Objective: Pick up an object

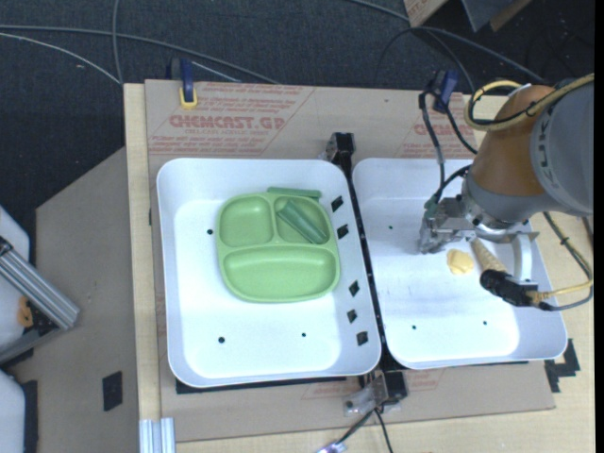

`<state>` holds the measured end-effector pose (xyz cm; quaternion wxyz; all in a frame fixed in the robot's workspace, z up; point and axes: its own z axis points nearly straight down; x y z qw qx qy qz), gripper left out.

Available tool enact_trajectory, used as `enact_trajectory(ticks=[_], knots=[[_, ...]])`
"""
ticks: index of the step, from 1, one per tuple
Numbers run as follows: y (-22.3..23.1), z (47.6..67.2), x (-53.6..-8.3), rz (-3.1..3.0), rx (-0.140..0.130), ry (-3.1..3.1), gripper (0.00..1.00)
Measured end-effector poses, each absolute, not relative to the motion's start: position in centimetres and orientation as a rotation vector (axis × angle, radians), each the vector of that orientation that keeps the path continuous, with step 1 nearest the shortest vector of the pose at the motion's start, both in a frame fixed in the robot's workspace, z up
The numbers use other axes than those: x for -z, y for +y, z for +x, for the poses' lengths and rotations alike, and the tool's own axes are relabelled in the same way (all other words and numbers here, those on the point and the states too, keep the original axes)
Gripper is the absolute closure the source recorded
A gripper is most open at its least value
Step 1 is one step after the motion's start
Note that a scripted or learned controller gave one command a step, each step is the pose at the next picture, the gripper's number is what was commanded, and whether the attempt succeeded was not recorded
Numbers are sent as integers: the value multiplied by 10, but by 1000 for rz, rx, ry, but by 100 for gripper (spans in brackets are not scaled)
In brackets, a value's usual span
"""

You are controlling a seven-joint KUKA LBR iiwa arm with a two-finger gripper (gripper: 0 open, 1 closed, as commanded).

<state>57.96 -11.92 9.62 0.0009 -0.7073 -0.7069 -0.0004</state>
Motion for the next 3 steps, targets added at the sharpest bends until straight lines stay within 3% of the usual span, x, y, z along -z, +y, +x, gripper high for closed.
enact_trajectory(ticks=[3], knots=[[-125, 589, -277, -2226, 7, -2228, 100]])
